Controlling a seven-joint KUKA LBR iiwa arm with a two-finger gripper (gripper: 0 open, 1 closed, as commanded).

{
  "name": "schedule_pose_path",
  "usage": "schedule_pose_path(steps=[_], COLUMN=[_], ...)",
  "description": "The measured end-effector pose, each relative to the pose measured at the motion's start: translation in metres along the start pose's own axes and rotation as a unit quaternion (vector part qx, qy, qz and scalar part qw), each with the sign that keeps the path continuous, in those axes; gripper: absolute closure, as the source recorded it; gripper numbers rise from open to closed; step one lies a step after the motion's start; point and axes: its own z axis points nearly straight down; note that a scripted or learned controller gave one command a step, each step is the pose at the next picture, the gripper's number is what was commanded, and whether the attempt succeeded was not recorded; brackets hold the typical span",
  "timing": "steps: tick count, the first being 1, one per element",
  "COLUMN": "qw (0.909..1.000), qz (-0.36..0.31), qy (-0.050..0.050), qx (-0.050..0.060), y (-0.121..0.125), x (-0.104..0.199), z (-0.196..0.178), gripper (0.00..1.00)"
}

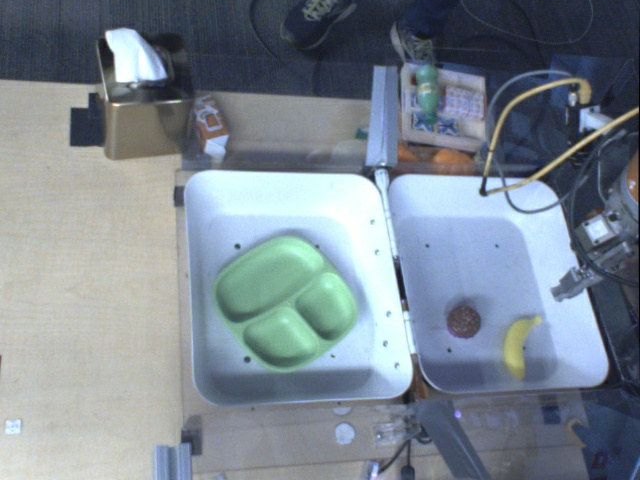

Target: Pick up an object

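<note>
Two white bins on the bench, with small objects in the right one.

Near the front wall of the right bin (500, 238) lie a yellow banana (517, 345) and, just beside it to the left, a round brown object (463, 320). The left bin (210, 218) holds a green divided tray (287, 301). The end effector (578, 280) is at the right bin's right rim; I cannot tell how far open it is. Behind the bins stands a tissue box (140, 93).
</note>
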Motion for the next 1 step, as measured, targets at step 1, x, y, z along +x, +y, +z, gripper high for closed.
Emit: schedule_pose_path(steps=[1], qw=[0.9925], qz=[-0.122], qy=[-0.002], qx=[-0.002], y=[-0.0826], x=[-0.0412], z=[0.1247], gripper=[1.00])
